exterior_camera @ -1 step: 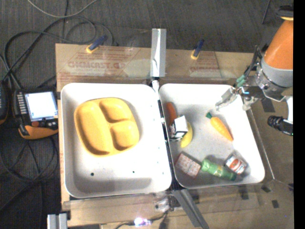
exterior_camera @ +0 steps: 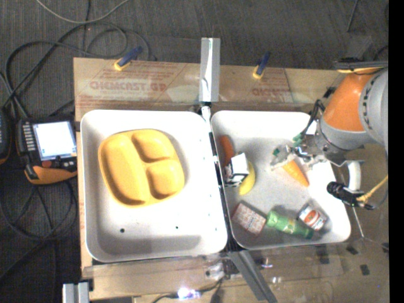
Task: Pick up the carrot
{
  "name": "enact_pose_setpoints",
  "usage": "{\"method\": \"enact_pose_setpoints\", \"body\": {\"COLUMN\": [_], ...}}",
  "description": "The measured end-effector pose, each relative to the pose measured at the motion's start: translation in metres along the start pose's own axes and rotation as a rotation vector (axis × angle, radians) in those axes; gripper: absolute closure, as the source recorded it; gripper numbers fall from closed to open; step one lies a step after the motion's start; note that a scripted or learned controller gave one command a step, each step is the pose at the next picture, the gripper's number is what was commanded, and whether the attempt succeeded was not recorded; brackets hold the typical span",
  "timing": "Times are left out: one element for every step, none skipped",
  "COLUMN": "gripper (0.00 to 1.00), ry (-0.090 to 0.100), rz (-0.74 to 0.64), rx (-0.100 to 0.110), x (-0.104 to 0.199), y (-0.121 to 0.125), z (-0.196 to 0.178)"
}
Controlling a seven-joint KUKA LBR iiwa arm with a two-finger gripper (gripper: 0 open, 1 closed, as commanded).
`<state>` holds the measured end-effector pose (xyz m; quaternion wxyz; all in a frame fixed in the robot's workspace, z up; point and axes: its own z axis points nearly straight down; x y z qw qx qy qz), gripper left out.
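The carrot (exterior_camera: 296, 172) is a small orange cone lying in the right bin (exterior_camera: 265, 131), near its right wall, with its pale green top (exterior_camera: 280, 152) pointing up-left. My gripper (exterior_camera: 302, 146) hangs at the end of the grey arm with the orange band (exterior_camera: 350, 109), which comes in from the right. It sits right over the carrot's upper end, close to or touching it. The wrist hides how the gripper and the carrot meet.
The right bin also holds a reddish item (exterior_camera: 225, 147), a white-and-black box (exterior_camera: 238, 167), a yellow fruit (exterior_camera: 249, 179), a brown packet (exterior_camera: 248, 218), a green bottle (exterior_camera: 287, 224) and a red-and-white can (exterior_camera: 312, 218). A yellow divided plate (exterior_camera: 144, 166) fills the left bin (exterior_camera: 101, 232).
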<state>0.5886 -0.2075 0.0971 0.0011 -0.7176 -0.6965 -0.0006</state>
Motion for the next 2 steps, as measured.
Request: {"method": "enact_pose_setpoints", "body": {"gripper": [1.00,1.00], "ry": [0.003,-0.003], "rz": [-0.001,0.087], "rx": [0.003,0.002], "x": [0.001,0.067], "y": [-0.001,-0.026], "z": [-0.007,-0.093]}}
